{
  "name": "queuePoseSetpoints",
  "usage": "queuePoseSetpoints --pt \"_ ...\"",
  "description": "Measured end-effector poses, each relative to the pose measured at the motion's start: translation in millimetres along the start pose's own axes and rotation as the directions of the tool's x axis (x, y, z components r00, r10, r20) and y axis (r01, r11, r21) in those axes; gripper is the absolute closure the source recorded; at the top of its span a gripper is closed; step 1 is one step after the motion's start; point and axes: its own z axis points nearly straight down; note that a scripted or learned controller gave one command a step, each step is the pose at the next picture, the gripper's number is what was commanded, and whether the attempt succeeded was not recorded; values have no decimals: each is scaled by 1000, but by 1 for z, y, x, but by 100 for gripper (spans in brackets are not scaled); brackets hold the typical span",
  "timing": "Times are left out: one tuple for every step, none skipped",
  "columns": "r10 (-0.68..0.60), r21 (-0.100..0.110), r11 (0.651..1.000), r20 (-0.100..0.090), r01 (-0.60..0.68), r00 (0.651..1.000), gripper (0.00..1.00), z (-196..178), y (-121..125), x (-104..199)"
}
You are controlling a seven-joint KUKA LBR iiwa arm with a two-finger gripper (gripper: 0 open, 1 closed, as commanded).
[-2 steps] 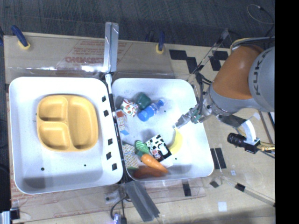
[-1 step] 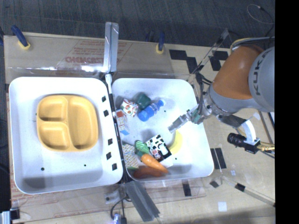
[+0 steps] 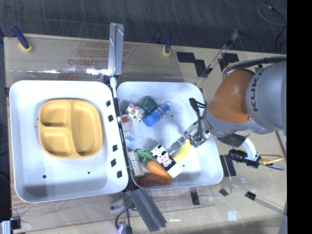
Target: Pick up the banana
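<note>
The arm [image 3: 243, 101] reaches in from 3 o'clock over the right bin [image 3: 146, 89], while the left bin [image 3: 19, 130] holds a yellow tray [image 3: 70, 127]. The clutter sits mostly along the right bin's 9 and 6 o'clock sides: a blue bottle [image 3: 155, 116] and a green thing [image 3: 148, 103] toward 11 o'clock, a carrot [image 3: 158, 168] and a cow-print box [image 3: 163, 155] toward 6 o'clock. The banana [image 3: 182, 151] lies near 5 o'clock in that bin, touching the box at its left end, its upper end right at the gripper [image 3: 187, 141]. The fingers look slightly parted at that upper end, but I cannot tell whether they have closed on it. The banana is probably a toy: light, fairly stiff, with a smooth curved skin that could slip or roll out of a pinch. A hold across its thick middle, with the jaws square to its length, seems safer than one at the tapering tip, and clear of the box.
</note>
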Motion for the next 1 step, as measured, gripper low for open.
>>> queuePoseSetpoints --pt "-41 1 999 -1 41 999 0 7 20 -18"
